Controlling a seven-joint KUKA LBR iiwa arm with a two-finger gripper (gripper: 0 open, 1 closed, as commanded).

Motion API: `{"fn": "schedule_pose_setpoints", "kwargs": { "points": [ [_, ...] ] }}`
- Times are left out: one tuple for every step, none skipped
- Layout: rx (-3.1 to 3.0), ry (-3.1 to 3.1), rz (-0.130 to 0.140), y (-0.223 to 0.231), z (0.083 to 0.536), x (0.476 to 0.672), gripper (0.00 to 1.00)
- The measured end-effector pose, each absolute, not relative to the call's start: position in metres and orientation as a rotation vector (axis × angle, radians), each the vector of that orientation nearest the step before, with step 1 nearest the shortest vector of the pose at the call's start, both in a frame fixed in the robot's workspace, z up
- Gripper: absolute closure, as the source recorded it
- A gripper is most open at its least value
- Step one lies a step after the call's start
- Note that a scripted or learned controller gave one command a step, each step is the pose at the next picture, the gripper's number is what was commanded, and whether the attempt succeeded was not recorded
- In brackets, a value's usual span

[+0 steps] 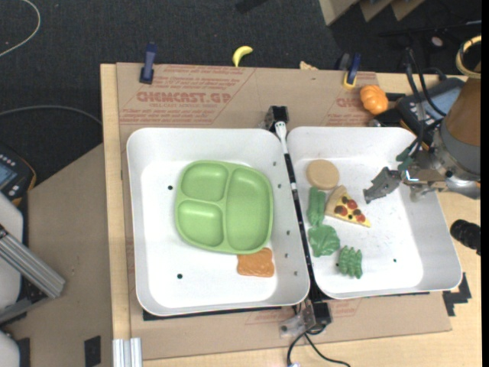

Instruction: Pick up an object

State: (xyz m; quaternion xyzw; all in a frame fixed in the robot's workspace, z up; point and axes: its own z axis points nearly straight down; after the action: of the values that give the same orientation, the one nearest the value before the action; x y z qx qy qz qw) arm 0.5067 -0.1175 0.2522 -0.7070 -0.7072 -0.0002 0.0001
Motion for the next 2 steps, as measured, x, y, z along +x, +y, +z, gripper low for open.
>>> {"fn": "schedule_pose_setpoints", "kwargs": {
  "points": [
    [-2.215,-2.216,0.008,-0.120,0.136,0.543,0.00],
    [-2.218,-2.223,0.000,-0.092,0.092,0.568,0.00]
  ]
}}
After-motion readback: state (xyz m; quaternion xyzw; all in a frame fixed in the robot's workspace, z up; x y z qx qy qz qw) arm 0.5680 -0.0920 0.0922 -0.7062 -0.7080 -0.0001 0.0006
